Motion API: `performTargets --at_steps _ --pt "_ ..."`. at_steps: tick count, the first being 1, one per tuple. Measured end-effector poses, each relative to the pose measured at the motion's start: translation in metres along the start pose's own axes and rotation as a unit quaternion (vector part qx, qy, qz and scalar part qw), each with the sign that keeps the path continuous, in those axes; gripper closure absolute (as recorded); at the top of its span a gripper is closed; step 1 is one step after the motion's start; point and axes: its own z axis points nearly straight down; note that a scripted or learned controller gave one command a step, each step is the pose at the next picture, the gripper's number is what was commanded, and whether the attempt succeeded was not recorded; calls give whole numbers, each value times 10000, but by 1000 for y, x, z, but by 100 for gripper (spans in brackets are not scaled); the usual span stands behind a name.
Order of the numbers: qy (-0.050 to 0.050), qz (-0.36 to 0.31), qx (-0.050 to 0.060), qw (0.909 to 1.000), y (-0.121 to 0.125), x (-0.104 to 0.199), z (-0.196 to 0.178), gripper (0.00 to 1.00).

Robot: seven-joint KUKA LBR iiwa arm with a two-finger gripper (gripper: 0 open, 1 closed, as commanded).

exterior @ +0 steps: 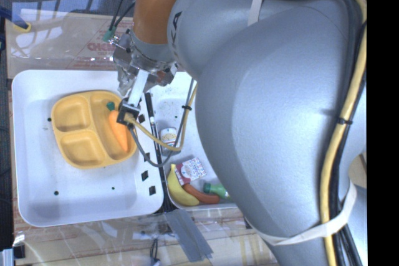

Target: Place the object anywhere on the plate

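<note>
This is a robotics lab or test cell, not a home or kitchen. A large grey industrial arm [274,103] with bundled yellow and black cables [340,128] strapped along it reaches over a worktop [56,40] bearing two shallow white bins [31,196]. The bins hold toy food [187,190] and a yellow plastic divided plate [81,128], and grey tape [187,237] patches the worktop's front edge.

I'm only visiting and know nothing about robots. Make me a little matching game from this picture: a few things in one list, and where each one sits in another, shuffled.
Things:
1. carrot
2. banana
3. yellow plate
4. orange band

Places:
A. on the arm, above the wrist
B. in the left white bin
C. in the plate's right compartment
D. in the right bin, near its front edge

Pairs: 1-C, 2-D, 3-B, 4-A
</note>
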Motion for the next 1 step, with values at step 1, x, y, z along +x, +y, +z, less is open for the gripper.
performTargets --at_steps 1 --pt "-1 -506 -14 9987 -74 19 16 100"
